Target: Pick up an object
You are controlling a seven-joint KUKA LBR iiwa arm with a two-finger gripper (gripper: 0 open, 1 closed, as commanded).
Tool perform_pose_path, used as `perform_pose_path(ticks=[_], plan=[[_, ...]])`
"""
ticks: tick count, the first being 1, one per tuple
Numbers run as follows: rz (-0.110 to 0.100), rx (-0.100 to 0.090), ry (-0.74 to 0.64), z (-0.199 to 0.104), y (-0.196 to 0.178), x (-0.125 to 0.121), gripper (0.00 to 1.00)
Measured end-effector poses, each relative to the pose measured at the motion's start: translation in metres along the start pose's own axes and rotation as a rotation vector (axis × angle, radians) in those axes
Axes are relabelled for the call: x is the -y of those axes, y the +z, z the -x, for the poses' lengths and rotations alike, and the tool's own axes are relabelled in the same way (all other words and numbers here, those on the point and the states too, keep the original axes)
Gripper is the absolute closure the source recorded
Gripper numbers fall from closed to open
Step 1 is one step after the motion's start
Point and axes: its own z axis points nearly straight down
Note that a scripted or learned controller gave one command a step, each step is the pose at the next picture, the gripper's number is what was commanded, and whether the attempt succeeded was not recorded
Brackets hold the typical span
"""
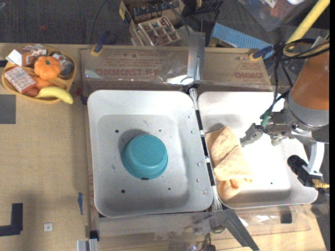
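A wooden tabletop (42, 156) holds a fruit bowl (36, 75) at its far left, with dark floor (52, 9) and cluttered boxes (152, 17) beyond.

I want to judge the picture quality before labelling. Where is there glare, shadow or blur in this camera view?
In the camera view, glare sits on the clear sheet behind the bins; the teal bowl throws a soft shadow on the left bin; the gripper and arm look slightly blurred, while the cloth is fairly sharp; the floor at the top is dark.
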Motion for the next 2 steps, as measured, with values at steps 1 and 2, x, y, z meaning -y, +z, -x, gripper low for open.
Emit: perform_pose_path(ticks=[1, 2], plan=[[0.001, 0.001, 0.033, 0.025, 0.081, 0.007, 0.00], [0.011, 0.002, -0.056, 0.003, 0.129, -0.018, 0.00]])
